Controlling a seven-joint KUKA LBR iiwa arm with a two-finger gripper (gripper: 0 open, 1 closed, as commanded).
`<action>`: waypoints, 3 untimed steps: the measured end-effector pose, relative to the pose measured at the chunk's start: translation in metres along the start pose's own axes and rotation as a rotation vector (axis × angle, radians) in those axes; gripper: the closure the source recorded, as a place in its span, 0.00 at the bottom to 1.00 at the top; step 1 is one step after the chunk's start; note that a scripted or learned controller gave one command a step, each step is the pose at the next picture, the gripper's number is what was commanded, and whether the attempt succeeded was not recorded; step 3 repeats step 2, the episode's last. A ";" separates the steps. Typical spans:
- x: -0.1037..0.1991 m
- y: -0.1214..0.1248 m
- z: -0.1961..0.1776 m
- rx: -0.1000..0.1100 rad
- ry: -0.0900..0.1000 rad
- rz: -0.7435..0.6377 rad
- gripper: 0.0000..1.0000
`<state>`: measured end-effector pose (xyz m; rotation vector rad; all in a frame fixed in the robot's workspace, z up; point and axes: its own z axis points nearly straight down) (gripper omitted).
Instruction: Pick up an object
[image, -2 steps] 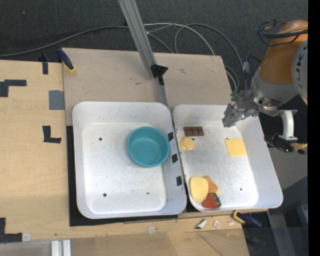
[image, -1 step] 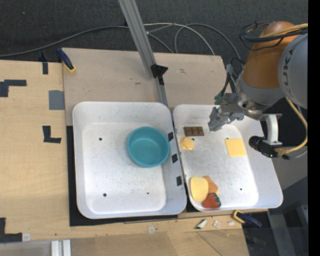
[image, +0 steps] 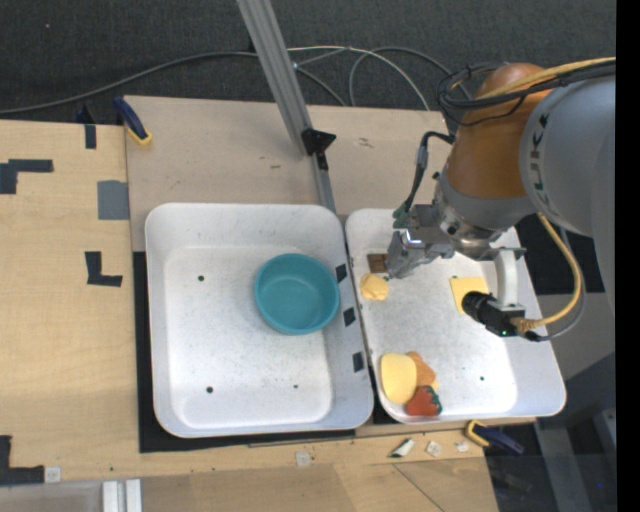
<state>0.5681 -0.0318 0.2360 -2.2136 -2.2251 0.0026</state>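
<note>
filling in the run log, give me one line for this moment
end effector low in right bin, above small yellow piece | nothing seen held | teal bowl in left bin

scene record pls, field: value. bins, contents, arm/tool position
left bin: holds a teal bowl, upright, toward its right side
right bin: small yellow piece near the left wall; flat yellow piece to its right; pile at the front left of a yellow object and a red one, with something orange between them
arm: reaches in from the right, over the right bin
tool: low over the small yellow piece; contact cannot be told
bench: wooden, with dark tape marks at left
</note>
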 end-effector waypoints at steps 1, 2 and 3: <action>0.050 -0.011 0.013 0.001 0.000 -0.001 1.00; 0.097 -0.030 0.021 0.001 0.000 -0.001 1.00; 0.097 -0.030 0.021 0.001 0.000 -0.001 1.00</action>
